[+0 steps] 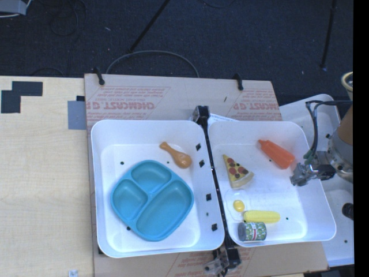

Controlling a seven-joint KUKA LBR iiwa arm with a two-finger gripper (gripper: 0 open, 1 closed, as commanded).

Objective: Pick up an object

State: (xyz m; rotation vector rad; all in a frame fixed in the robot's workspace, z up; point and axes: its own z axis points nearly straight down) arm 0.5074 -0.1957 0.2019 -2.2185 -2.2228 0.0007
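From my seat the nearest grab candidate is the orange bottle, smooth plastic, lying tilted in the right bin near its far right corner; my gripper hangs just beside it over the bin's right wall, and I honestly can't tell if it's open or closed; nothing visible in it; the arm comes in low from the right, wrist roughly level. Same bin has a wedge-shaped pizza slice, a small yellow round piece, a yellow corn-like stick and a little green-label can on its side. Left bin: glossy blue divided plate and a tan drumstick; both bins sit on cardboard on the pale worktop.
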